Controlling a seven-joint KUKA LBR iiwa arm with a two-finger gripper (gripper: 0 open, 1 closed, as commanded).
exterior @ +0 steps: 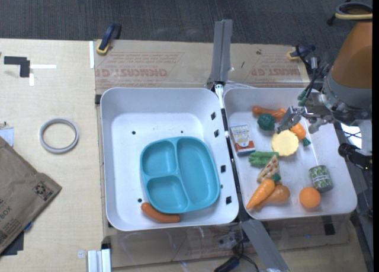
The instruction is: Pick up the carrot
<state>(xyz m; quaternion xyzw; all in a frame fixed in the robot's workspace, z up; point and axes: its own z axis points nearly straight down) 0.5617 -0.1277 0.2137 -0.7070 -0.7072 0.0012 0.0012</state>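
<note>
carrot [261, 193] lying tilted near the front of the right bin [346, 205], tip toward the front-left corner, touching a brown item [278, 194] and just below a wedge slice [269, 168]. gripper [294, 120] low over the bin's back half, beside a yellow round piece [285, 143] and well apart from the carrot; cannot tell whether open or closed. blue divided plate [179, 174] in the left bin [118, 146], sausage [160, 214] at its front edge.

Carrot [261, 193]: you meet a brown piece [278, 194] touching its right, a wedge [269, 168] at its top.
Left side: bare bin floor [240, 176].
Tool [294, 120]: crowded by broccoli [266, 122] and yellow round [285, 143].
</note>
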